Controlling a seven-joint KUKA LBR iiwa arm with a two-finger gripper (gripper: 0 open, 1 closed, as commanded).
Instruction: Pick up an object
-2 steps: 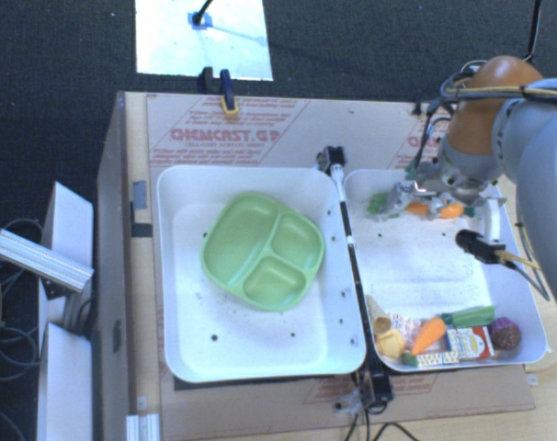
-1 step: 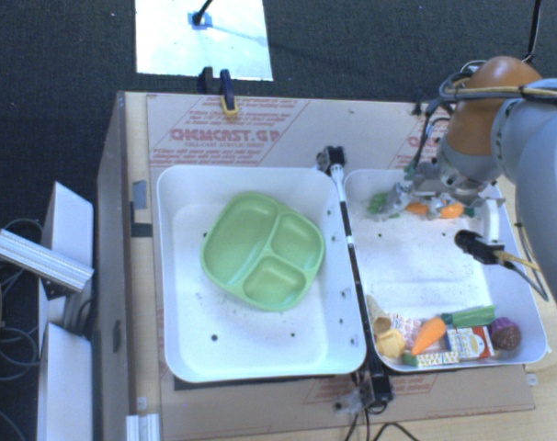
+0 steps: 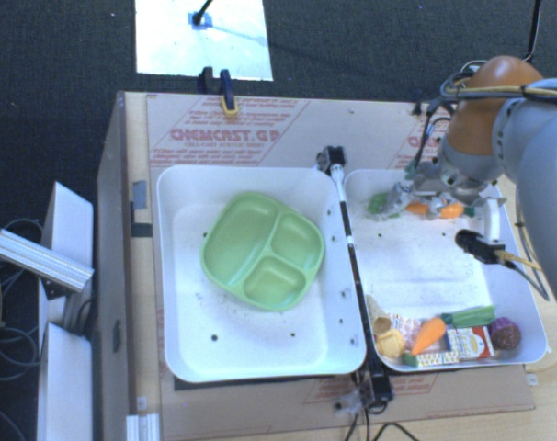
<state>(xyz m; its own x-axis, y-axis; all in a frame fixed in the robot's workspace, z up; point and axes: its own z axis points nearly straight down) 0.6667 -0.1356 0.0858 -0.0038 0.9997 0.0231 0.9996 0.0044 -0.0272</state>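
Camera view, starting at the near edge: the right bin has a little heap in its near corner. There is a toy carrot, a green stick-shaped piece, a printed packet, a purple ball and a pale cone-like bit, all lying loose and well apart from the arm.

Across the divider, the left bin carries a green divided plate, lying flat near its middle.

Now to the far end, where the action is. The gripper is down low over the far edge of the right bin, with the orange-banded wrist above it. Just beside it lie a small green piece on one side and an orange piece on the other. Whether the gripper is apart or together cannot be told from here, as the tip is too small and cluttered.

Nothing is visibly lifted, and both pieces seem to rest on the bin floor. By the look of it, the approach is made. The grasp itself and the lift are still to come.
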